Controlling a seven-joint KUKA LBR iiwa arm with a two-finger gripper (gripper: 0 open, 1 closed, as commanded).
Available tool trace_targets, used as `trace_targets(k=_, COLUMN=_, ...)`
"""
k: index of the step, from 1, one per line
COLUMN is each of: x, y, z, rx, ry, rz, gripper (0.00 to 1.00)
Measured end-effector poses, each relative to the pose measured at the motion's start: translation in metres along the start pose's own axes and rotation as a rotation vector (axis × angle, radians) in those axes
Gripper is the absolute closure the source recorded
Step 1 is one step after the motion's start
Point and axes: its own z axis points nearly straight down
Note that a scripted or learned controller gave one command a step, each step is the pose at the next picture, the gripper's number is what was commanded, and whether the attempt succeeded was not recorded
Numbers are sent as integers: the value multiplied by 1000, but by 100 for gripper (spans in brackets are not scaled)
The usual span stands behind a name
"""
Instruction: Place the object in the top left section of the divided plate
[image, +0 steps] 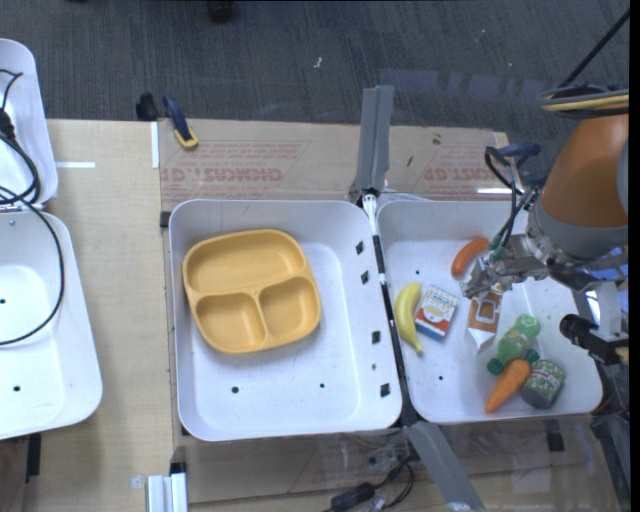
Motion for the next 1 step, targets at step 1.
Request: trace_targets(k=1, x=82, y=-14, z=-69, rx=0, ry=-1, rz=323, gripper=100)
